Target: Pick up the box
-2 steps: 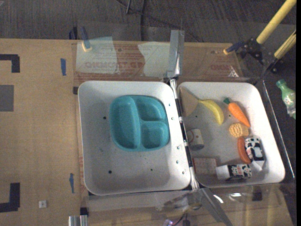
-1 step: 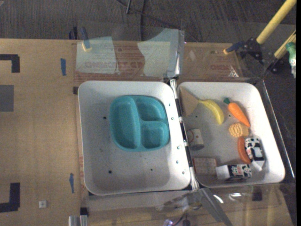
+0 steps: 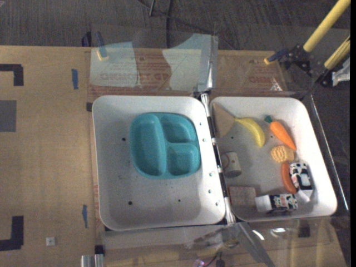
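Note:
Two small white cartons with black cow patches lie in the right bin (image 3: 320, 149). One carton (image 3: 302, 177) is near the bin's right wall, resting partly on an orange item (image 3: 285, 178). The other carton (image 3: 280, 202) lies on its side along the front wall. A tan square block (image 3: 242, 194) sits just left of it in the front left corner.
The right bin also holds a banana (image 3: 253, 130), a carrot (image 3: 282, 135), a tan wedge (image 3: 222, 119), a small round can (image 3: 231, 163) and an orange cracker (image 3: 280, 153). A teal divided plate (image 3: 165, 144) lies in the left bin (image 3: 111, 166). Yellow poles (image 3: 328, 21) stand at the top right.

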### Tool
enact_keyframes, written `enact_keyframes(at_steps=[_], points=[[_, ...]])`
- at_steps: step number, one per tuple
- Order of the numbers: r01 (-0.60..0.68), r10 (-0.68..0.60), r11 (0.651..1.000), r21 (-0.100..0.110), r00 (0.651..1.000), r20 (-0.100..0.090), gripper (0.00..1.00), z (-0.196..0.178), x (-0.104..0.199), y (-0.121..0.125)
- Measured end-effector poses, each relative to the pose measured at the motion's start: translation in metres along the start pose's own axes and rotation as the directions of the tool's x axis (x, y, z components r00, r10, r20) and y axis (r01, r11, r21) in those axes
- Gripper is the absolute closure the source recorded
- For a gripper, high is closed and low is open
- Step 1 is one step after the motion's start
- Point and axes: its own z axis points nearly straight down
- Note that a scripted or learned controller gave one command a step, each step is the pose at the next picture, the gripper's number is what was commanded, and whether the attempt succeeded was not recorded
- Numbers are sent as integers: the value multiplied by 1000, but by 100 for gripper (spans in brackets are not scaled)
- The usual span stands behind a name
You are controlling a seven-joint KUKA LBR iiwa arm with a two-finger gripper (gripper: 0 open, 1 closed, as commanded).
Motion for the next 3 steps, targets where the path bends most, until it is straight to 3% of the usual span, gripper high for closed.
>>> enact_keyframes(at_steps=[1,2,3], points=[[4,-4,1000,-4,1000,2,100,-11,2,1],[4,-4,1000,-3,1000,2,0,-11,2,1],[8,-8,1000,-7,1000,4,100,-21,4,1]])
